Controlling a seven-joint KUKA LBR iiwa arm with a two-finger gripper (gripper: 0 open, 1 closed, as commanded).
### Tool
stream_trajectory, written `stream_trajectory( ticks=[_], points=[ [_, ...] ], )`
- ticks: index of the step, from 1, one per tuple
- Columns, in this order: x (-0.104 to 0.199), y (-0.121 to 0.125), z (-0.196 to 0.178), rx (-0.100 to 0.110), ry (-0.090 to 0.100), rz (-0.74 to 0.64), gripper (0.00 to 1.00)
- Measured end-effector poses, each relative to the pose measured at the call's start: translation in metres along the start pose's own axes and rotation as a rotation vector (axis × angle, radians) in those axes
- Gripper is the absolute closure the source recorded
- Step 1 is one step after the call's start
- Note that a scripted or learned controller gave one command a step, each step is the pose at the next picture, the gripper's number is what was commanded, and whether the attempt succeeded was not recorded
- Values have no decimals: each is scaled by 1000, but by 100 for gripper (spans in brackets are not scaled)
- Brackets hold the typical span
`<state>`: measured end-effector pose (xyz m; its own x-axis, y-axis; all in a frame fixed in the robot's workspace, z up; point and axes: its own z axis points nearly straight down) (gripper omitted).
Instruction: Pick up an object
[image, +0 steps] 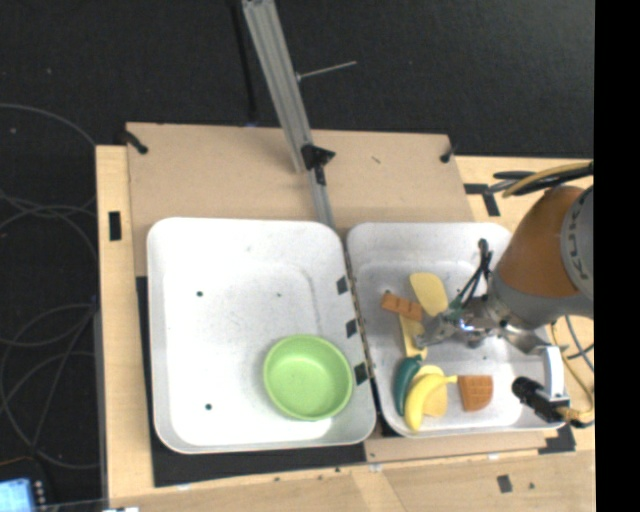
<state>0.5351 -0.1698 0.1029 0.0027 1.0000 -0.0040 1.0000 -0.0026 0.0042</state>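
My gripper (436, 330) hangs low in the middle of the right bin (400, 240), at the end of the grey and orange arm (540, 265) that comes in from the right. Its tip is right beside a yellow strip (412, 340) and just below a pale yellow wedge (430, 292) and an orange stick (400, 304). Nearer the front lie a yellow banana (430, 393) against a dark green piece (402, 377), and an orange block (476, 392). I see nothing lifted off the bin floor.
A light green bowl (307, 376) sits at the front right of the left bin (220, 270). A grey metal post (285, 90) slants up behind the bins. Cables and a black part (540, 397) hang over the right bin's front right corner.
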Motion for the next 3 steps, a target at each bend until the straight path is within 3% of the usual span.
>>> stream_trajectory(
  ticks=[1, 3],
  points=[
    [-1, 2, -12, -6, 1, 4, 100],
    [3, 15, -115, -4, 2, -7, 100]
  ],
)
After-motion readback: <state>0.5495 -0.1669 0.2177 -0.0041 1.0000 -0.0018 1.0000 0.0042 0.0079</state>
